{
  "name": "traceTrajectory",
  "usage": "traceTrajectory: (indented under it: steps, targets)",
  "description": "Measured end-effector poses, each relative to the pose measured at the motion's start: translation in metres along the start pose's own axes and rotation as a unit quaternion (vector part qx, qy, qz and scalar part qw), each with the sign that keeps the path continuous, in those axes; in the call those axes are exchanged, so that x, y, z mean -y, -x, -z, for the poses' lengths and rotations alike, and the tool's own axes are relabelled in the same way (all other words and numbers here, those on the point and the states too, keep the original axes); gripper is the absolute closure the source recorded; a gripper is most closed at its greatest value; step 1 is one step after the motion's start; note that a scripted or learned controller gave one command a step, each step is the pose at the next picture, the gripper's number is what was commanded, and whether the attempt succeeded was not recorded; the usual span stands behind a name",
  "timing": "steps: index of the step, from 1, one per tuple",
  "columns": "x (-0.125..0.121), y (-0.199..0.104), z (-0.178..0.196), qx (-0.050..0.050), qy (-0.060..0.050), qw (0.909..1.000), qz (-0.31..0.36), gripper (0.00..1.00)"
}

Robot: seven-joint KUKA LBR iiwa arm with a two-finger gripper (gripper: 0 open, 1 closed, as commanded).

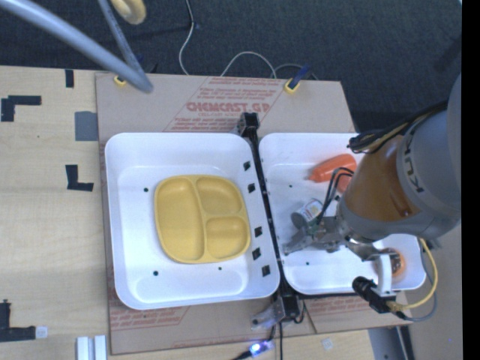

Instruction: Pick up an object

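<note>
My gripper [300, 240] hangs low in the right bin [300, 274], near its left wall and toward the front. A small grey-green object [307, 214] lies just behind the gripper's tip. An orange carrot-like piece [330, 168] rests at the back of the right bin, partly covered by my arm. A small orange-and-white item [395, 265] peeks out under the wrist at the bin's front right. Much of the right bin's floor is hidden by the arm.
The left bin [131, 163] holds a yellow divided plate [201, 217] in its middle. A black divider with clips [259, 201] runs between the bins. Cables [247, 58] loop behind the bins, and a grey pole [67, 32] crosses the top left.
</note>
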State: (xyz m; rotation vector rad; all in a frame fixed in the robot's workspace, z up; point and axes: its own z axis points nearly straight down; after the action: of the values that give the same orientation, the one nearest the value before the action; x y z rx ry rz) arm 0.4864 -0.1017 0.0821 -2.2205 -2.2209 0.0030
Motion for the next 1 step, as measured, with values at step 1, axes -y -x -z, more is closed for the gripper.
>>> traceTrajectory:
  steps: [1]
  targets:
    - [-0.0006,0.0,0.0128,0.0,0.001,1.0,0.0,1.0]
